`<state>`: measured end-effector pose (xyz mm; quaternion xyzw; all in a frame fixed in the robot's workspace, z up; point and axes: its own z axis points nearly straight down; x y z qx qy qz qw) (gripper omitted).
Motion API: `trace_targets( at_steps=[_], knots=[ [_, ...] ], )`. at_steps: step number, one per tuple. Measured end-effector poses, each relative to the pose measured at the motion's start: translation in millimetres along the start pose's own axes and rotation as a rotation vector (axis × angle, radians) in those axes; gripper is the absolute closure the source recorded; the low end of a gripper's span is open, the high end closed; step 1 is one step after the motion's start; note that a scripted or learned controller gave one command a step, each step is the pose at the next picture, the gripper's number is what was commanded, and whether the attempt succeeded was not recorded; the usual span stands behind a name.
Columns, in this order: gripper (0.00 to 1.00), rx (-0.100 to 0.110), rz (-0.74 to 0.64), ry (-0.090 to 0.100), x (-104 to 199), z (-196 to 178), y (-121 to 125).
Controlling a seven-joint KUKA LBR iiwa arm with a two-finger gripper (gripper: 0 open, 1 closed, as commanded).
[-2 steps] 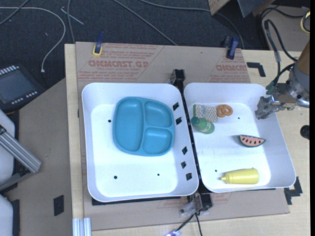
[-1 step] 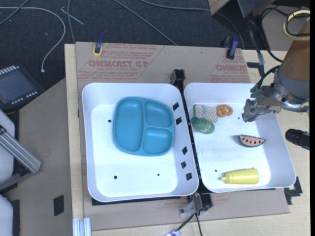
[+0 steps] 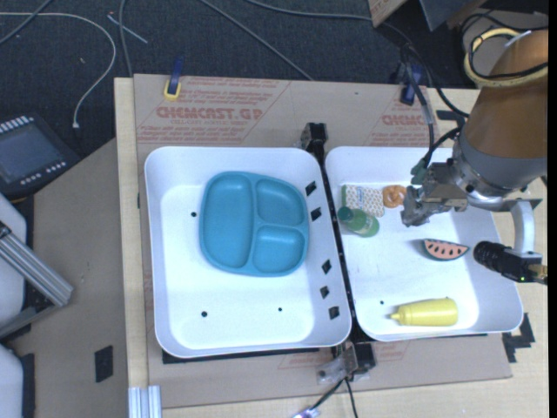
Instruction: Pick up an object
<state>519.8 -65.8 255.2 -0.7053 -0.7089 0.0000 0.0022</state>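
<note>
yellow bottle [image 3: 426, 313] lies bottom, watermelon slice [image 3: 446, 250] just right-below the gripper [image 3: 421, 207], long axis sideways; grip state, can't tell.

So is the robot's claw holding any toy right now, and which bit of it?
No toy shows between the fingers of the gripper. It hangs over the right bin, beside the orange toy.

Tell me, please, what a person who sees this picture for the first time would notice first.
The big blue divided plate lying alone in the left bin. Next, the grey arm's claw over the right bin, above a watermelon slice, with a yellow bottle near that bin's front edge.
</note>
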Motion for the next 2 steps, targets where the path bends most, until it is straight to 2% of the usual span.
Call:
trace_targets(
  at_steps=[1,2],
  knots=[
    [1.00,0.001,0.000,0.000,48.0,15.6,-7.2],
    [1.00,0.001,-0.002,0.000,109.2,26.8,-14.9]
  ],
)
